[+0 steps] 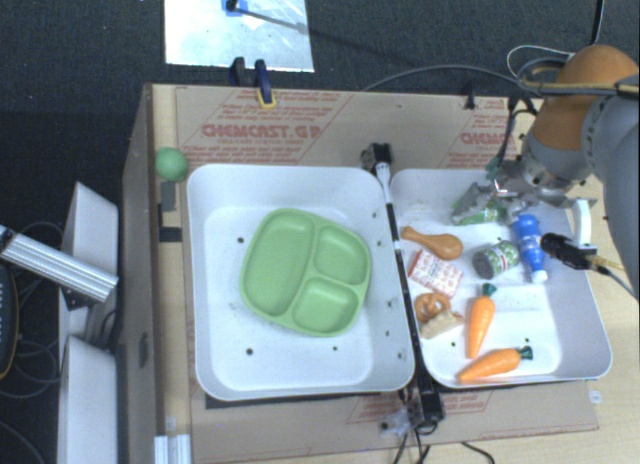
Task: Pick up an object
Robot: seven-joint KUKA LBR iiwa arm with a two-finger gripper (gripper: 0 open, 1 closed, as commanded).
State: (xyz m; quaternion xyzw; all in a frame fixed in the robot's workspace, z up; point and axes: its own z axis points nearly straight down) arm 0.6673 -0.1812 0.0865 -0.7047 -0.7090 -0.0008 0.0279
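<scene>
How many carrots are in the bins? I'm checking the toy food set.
2, both in the right bin: one carrot standing near the middle, another carrot lying by the front edge. The arm may hide more.

Two white bins (215, 252) are sitting on a tan board (320, 122) printed with red lettering. A pale green tray (305, 270) is showing in the left bin. In the right bin, two orange carrots (481, 318) with green tops are lying by a blue-and-white bottle (528, 242), a tan drumstick (436, 243), a red-and-white packet (435, 274) and a brown pretzel (432, 306). A green ball (171, 163) is resting at the board's left edge. The grey arm (585, 112) is wearing an orange band.
</scene>
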